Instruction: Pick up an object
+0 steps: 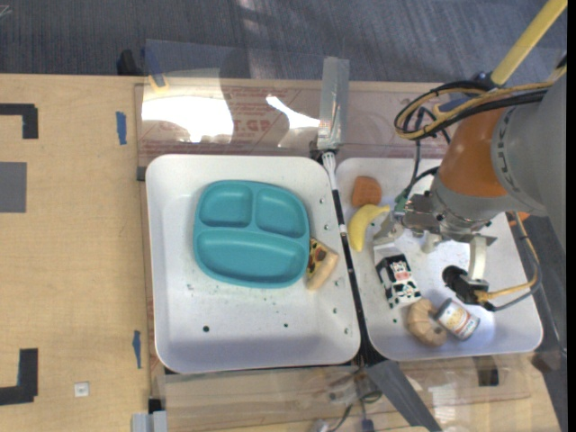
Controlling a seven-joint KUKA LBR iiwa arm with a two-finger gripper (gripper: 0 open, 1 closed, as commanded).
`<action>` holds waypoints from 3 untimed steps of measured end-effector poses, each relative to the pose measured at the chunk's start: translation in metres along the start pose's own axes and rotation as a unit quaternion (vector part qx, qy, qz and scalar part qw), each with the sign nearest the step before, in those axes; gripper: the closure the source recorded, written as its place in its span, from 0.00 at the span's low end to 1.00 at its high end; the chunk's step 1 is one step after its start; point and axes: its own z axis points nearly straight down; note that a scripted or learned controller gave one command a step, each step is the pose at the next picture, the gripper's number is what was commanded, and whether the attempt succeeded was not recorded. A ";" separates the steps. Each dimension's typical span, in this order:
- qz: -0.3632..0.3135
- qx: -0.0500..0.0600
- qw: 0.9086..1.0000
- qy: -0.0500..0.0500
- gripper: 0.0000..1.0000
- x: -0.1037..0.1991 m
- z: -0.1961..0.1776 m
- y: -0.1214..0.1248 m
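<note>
— Camera view is consulted first: which step is in hand?

— An approach is judged to be under way. The arm [486,165] is reached in over the right bin [531,333], and the gripper [407,220] is seen low, just beside the yellow banana [362,224]. Nothing is seen lifted.

— Where are the candidate objects placed?

— All near the gripper are found in the right bin: the banana by the dividing wall, an orange ball [365,190] just behind it, a black-and-white box [398,279] nearer the front, and a bread roll [425,321] touching a small jar [457,319] at the front. The left bin [180,331] is taken up by a teal plate [252,232].

— What is called for next?

— The banana is judged the likeliest target. The gripper would need to be centred over it, lowered, closed across its narrow width, then raised.

— Is the gripper open or closed, and is anything held?

— That cannot be told; the tip is blurred against cables and the wrist. No object is seen clamped in it, and contact with the banana cannot be confirmed.
</note>
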 end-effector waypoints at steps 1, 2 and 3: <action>0.044 -0.001 0.999 0.000 0.00 -0.001 -0.001 -0.053; -0.001 -0.003 1.000 0.000 0.00 -0.006 -0.001 -0.085; -0.134 -0.003 0.991 0.000 0.00 -0.036 -0.001 -0.093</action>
